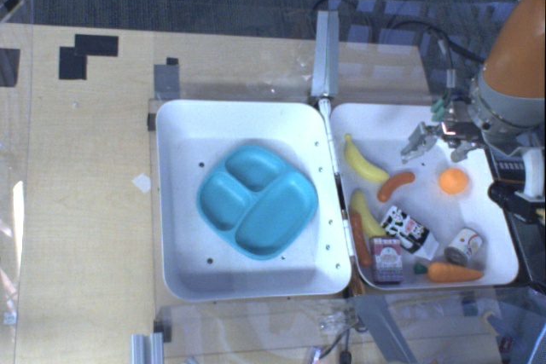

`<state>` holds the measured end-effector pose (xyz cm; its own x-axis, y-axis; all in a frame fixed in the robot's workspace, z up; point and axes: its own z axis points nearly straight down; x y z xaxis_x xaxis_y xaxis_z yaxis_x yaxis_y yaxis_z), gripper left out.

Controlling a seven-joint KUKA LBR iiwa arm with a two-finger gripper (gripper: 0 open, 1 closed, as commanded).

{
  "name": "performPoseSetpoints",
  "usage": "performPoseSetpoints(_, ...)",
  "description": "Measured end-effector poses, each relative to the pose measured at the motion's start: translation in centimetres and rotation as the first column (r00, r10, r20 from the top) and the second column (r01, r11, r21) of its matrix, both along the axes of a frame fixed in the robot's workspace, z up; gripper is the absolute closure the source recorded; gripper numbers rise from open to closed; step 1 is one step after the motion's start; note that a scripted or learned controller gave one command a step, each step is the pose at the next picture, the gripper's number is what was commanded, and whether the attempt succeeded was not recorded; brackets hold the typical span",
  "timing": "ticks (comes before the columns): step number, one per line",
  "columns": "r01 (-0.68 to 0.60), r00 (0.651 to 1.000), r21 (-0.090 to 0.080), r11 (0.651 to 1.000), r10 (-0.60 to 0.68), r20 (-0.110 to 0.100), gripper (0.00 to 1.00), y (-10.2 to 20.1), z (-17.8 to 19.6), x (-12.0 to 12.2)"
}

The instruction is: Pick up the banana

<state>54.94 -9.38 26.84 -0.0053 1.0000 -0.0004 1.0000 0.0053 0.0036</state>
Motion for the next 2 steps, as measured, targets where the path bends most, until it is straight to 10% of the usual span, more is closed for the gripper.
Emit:
performPoseSetpoints(1,-0.061,0.998,0.0,0.998,0.061,0.001,0.0,1.0,-17.3,2.2)
performPoseSetpoints(2,-0.062,0.998,0.0,0.998,0.062,0.006,1.0,1.0,-16.2,2.3)
